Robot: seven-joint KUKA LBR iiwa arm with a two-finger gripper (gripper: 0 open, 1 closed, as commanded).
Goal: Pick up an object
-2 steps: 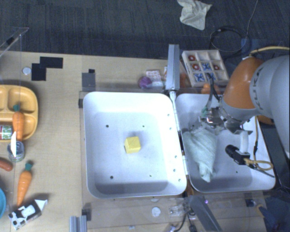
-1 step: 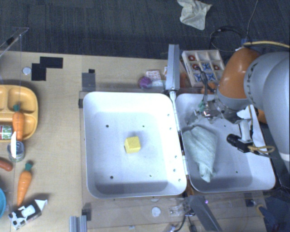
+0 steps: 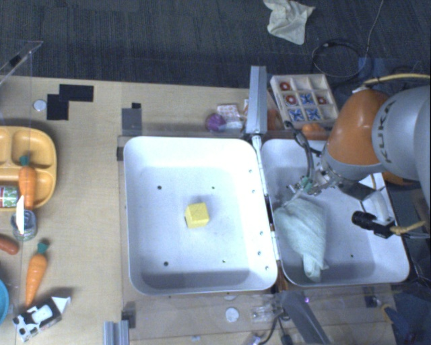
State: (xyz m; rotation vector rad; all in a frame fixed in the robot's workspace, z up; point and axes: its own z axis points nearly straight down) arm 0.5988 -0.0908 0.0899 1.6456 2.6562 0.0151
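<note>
White plastic, both bins, side by side on the pale wood bench. The left bin holds one small yellow block, sitting a little below the bin's middle, at about six o'clock from centre and well apart from every wall. The right bin holds a crumpled white cloth, lying along its left side and running down toward the seven o'clock corner, its lower end near the front wall.

The grey arm comes in from three o'clock, its orange band hanging over the top of the right bin. The gripper is low, just at the cloth's upper end, at about ten o'clock within that bin. From where I stand the fingers are too small and tangled with cables to read; I cannot tell whether they are apart or closed, or whether they touch the cloth.

Out on the bench at nine o'clock sits a yellow divided tray with a toy carrot in it. Another carrot lies further down at around eight o'clock, and a black-and-white toy cow lies below that. Behind the bins at twelve o'clock there is a small purple object, and at one o'clock a tic-tac-toe board. A rag lies on the dark floor beyond.
</note>
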